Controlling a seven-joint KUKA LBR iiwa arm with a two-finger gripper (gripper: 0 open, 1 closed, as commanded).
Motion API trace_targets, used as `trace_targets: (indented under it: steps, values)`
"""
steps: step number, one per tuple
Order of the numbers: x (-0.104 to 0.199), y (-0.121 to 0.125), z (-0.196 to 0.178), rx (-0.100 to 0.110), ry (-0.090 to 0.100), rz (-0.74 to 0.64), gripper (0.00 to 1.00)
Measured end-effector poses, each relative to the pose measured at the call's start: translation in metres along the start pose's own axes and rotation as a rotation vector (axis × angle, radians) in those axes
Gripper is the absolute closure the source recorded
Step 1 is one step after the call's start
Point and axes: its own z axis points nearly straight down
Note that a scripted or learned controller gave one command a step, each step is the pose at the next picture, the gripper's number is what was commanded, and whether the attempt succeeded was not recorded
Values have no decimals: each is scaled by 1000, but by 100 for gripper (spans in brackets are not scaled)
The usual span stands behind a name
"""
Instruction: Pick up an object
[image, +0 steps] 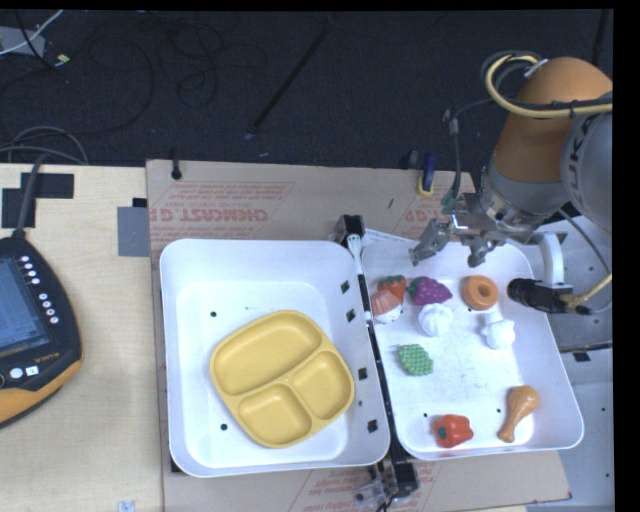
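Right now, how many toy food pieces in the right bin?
8. Orange-white piece and purple grapes near the divider, donut, white piece, another white piece, green one, red pepper, drumstick. The end effector may hide more.

Grey arm (590, 160), orange band, yellow cable loop.

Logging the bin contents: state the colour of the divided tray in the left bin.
Yellow. The divided tray lies in the left bin, plainest in the camera view.

A robotics lab: teach pendant (30, 320), loose cables (120, 50), two white bins (185, 300) on a bench.
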Motion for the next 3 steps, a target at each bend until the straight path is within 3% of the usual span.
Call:
trace_targets:
  steps: [1,2,3]
  values:
    - [0,0,-10,1,1,-1,100]
    - [62,-27,-173,-19,1,-6,100]
    - [67,-86,-185,1,0,0,100]
